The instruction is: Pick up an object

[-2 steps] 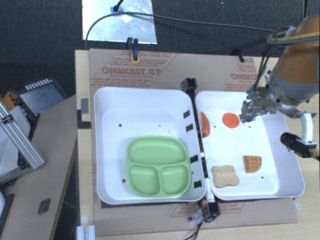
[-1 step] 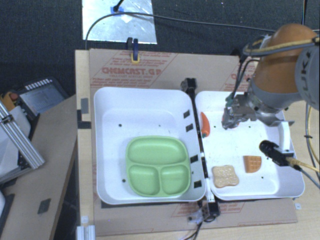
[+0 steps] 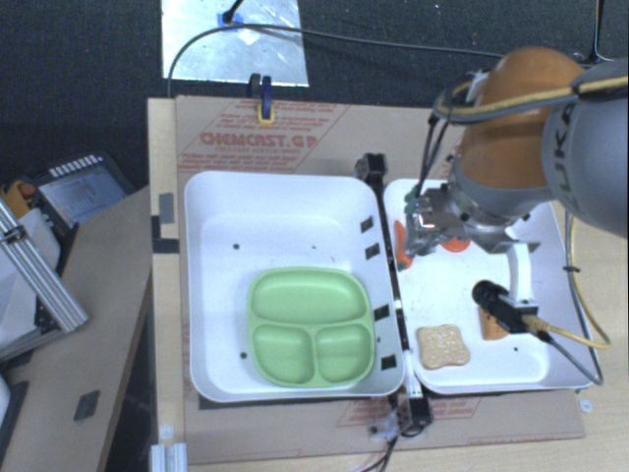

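My gripper is low over the back left part of the right bin, under the grey and orange arm. A red-orange object lies right beneath it, showing on both sides of the gripper and mostly hidden by it. Whether the gripper touches it I cannot tell. A tan, cracker-like piece rests near the bin's front left. A small orange-brown block lies just right of the cracker.
The left bin holds a green divided plate in its front half. A black divider rail runs between the bins. Cardboard lies under both bins, and a metal frame stands at the far left.
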`<action>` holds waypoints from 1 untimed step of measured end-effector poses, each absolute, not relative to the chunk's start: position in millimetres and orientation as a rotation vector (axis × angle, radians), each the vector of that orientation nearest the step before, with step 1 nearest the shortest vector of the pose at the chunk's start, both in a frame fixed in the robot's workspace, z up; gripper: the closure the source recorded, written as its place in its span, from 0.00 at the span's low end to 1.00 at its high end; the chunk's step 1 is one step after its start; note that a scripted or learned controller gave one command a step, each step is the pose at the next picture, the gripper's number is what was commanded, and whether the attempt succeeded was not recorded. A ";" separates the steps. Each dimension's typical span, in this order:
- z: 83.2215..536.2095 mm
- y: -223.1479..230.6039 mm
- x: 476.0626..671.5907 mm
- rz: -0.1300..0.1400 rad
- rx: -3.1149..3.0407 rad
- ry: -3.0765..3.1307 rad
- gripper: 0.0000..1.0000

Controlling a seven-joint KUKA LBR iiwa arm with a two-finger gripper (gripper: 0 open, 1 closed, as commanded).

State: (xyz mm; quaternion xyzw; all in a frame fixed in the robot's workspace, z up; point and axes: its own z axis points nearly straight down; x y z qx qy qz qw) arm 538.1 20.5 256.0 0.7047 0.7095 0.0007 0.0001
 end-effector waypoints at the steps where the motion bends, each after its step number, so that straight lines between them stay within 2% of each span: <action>1: 241.1 72.0 519.4 0.001 2.214 2.231 1.00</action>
